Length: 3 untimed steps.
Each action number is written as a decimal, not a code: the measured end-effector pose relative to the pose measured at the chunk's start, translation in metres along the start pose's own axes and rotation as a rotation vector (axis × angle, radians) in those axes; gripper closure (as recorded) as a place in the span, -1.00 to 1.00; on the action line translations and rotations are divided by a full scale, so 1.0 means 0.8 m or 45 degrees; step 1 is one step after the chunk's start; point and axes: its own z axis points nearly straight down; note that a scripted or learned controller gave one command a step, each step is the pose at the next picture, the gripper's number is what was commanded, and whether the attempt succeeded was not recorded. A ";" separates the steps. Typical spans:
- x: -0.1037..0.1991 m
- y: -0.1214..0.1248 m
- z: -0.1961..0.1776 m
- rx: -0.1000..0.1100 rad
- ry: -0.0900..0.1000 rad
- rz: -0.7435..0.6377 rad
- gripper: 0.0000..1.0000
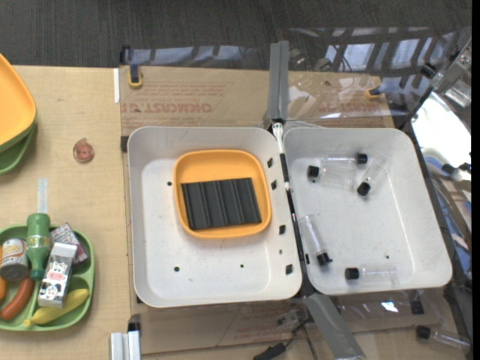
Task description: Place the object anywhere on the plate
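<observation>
An orange plate (222,159) with rounded corners lies in the left bin (150,261), a little behind its middle. A dark grey ribbed block (222,203) rests flat on the plate and covers most of its floor. In the right bin (420,261) lie several clear tubes with black caps: one (335,165) at the back, one (371,177) tilted beside it, one (315,238) near the left wall, and one (371,274) at the front.
On the wooden bench to the left stand a green plate (81,306) with toy food and a small bottle, stacked orange and green bowls (15,115), and a small pink disc (83,151). Cardboard (195,96) lies behind the bins.
</observation>
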 end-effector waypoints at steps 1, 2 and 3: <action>0.000 0.000 0.000 0.000 0.000 0.000 -1.00; 0.020 -0.024 -0.058 -0.001 0.000 -0.277 -1.00; 0.049 -0.057 -0.058 -0.002 0.002 -0.779 -1.00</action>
